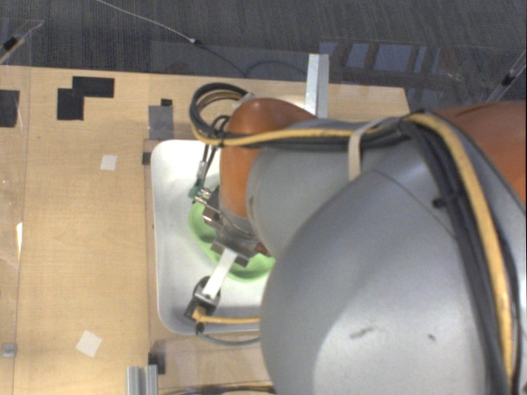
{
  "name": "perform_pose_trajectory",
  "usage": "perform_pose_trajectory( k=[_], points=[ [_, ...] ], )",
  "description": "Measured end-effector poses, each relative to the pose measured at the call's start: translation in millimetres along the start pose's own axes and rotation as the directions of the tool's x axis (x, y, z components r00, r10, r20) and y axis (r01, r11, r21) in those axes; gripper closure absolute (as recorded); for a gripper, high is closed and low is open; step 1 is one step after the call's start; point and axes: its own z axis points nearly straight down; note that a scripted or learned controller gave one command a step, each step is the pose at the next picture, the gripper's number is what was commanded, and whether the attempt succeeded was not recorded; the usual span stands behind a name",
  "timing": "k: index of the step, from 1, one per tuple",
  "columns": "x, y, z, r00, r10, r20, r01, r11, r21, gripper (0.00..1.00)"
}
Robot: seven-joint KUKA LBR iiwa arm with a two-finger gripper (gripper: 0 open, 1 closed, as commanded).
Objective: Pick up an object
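A bright green object (199, 220) lies in the left white bin (169, 220), near its middle. Only its left rim and a strip at its lower edge (251, 267) show past the arm. My gripper (221, 225) hangs straight over this green object, low in the bin. The orange band (247, 151) and the big grey arm (387, 262) cover the gripper's tip and most of the green object. Whether the gripper touches the object cannot be seen.
The arm's bulk hides the right bin and the right half of the left bin. The wooden bench (82, 245) stretches to the left with black marks (85, 95) and small white squares. Metal posts (318, 85) stand at the bin's corners.
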Motion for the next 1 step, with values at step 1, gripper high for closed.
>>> perform_pose_trajectory(
  k=[1],
  points=[
    [0.5, 0.2, 18.5, 0.721, 0.692, -0.003, -0.692, 0.721, 0.002, 1.00]
  ],
)
